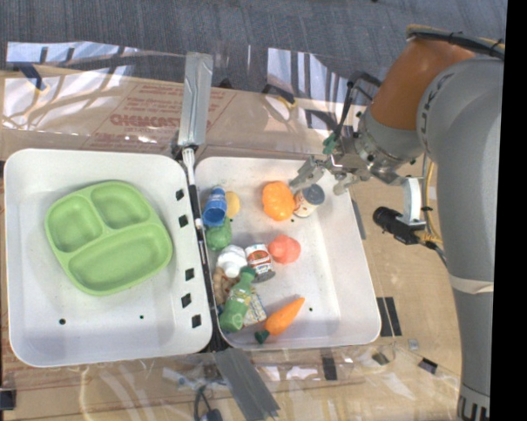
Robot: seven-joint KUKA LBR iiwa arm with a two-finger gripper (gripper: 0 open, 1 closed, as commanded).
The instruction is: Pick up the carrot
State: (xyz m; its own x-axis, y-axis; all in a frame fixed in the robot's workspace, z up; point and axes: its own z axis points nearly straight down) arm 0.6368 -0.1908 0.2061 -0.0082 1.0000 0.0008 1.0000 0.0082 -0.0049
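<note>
2 white bins [32, 326]: matt, faintly grainy plastic look. Green divided plate [108, 236] in left bin: smooth plastic, soft sheen. Carrot [281, 318] near right bin's front edge: smooth orange plastic look, slight gloss. Bench [102, 111] at rear: brown cardboard under clear glossy film, bright glare. Arm [463, 127]: smooth grey shell, glossy orange band.
</note>
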